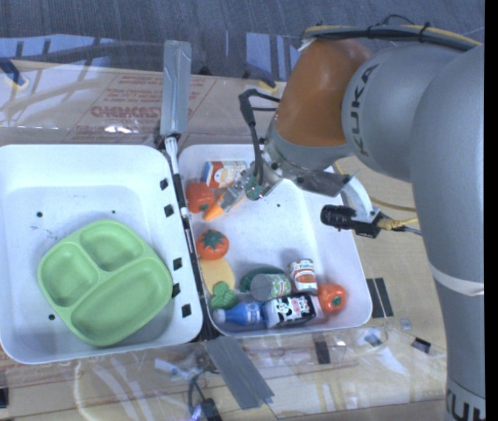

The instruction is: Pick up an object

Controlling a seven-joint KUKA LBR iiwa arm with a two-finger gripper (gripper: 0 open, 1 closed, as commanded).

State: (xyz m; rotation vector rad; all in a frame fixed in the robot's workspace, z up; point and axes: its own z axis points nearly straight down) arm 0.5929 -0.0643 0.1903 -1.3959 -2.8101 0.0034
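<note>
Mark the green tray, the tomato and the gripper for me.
Green tray (109, 281): camera view, on the ridge between its compartments.
Tomato (213, 245): camera view, on its red body.
Gripper (251, 189): camera view, at the fingertips, above the right bin.

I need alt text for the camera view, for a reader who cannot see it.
A grey robot arm's hand hangs low over the right white bin of small toy foods, near an orange carrot-like toy. The left white bin holds a green divided plate.
</note>
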